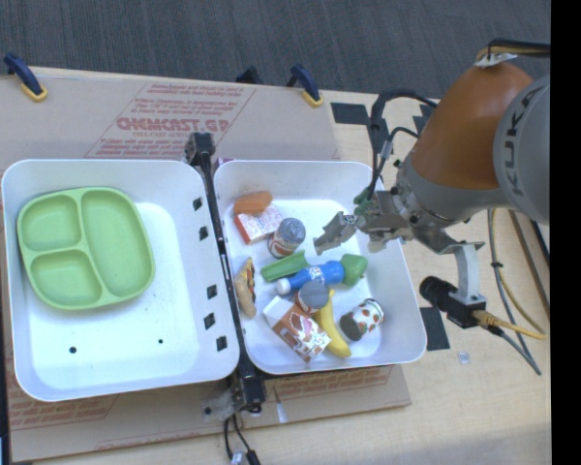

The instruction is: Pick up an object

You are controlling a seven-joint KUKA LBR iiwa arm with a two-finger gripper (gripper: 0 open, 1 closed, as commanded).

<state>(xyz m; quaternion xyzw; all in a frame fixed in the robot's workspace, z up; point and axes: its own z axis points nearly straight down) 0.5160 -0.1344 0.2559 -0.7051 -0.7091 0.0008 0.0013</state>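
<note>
The gripper (pixel 335 232) hangs open and empty over the right bin (pixel 395 303), near its right edge. Below it lie glossy plastic toys: a green cucumber (pixel 310 264), blue bottle (pixel 315 278), round can (pixel 290 233).

Two bins are set side by side on the bench. In the left bin (pixel 39 356) a divided tray (pixel 85 247) lies toward the far left corner. In the right bin (pixel 397 298) a heap of small items is gathered: a can (pixel 290 232) near the middle, a bottle (pixel 315 277) just before it, a carton (pixel 303 331) at the near side. The gripper (pixel 341 229) is positioned above the right bin's right half, the arm (pixel 474 134) entering from the right.
</note>
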